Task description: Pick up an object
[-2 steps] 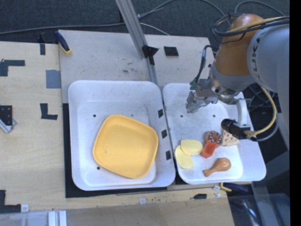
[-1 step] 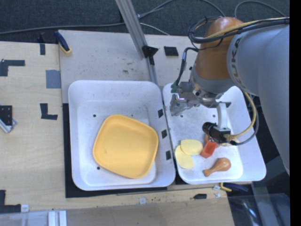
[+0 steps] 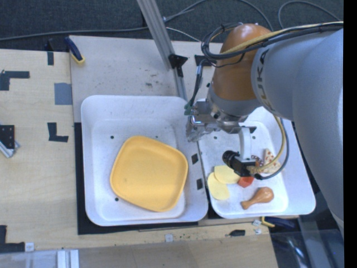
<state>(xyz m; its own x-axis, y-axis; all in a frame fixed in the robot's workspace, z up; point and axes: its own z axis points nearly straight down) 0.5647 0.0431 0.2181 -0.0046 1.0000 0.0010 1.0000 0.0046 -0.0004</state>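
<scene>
Wooden counter (image 3: 33, 149) bears two white bins (image 3: 89, 108): near the yellow plate (image 3: 149, 173) hang the jaws, spread or not one cannot tell, with the yellow slices (image 3: 222, 180) beyond them from that plate.

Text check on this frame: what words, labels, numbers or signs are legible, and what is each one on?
Dark lettering on the arm, on its grey shell: skewed and partly cut off, not readable.
Plate: no text.
Left bin and right bin: no text.
Tape marks on the bench: plain patches, no writing.
Nothing else legible.
</scene>
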